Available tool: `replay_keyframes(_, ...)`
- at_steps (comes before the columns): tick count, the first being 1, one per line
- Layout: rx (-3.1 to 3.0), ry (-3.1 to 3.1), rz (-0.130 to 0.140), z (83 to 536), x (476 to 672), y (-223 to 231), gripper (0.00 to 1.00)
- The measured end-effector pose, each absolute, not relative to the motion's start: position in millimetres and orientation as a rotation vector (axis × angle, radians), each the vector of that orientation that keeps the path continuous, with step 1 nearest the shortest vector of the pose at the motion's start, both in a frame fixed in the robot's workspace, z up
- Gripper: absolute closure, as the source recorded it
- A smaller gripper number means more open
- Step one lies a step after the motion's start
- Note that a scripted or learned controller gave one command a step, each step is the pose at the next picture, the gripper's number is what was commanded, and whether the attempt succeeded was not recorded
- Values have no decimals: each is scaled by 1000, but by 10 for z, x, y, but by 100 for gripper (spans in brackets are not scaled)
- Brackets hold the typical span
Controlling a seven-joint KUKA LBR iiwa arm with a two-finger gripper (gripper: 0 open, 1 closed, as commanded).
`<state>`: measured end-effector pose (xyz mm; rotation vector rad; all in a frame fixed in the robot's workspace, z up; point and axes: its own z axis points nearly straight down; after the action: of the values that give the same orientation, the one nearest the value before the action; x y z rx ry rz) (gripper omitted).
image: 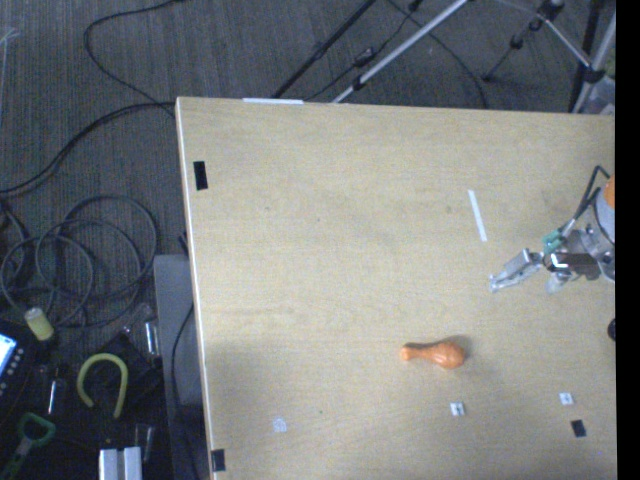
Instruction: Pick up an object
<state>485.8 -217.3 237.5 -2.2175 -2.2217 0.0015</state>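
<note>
Currently gripper (512, 273) sits at the bench's right side, jaws slightly apart and clamped on nothing, while the orange pin-shaped object (436, 354) lies well apart to its near-left on the wooden bench top (330, 238), long axis running left-right.

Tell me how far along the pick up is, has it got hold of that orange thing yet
Nothing looks done yet: the orange object lies on the wooden bench top, untouched. In hand: the gripper sits at the right side, up and to the right of the object, with a clear gap between them and nothing between its fingers. Left: move over the object, close on it and lift.
</note>
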Motion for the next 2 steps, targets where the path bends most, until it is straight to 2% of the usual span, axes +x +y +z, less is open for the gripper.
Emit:
replay_keyframes(1, -2204, -2236, 4, 1455, 5441, -2185, 0)
replay_keyframes(2, -2089, -2346, 4, 832, 6003, -2071, 0)
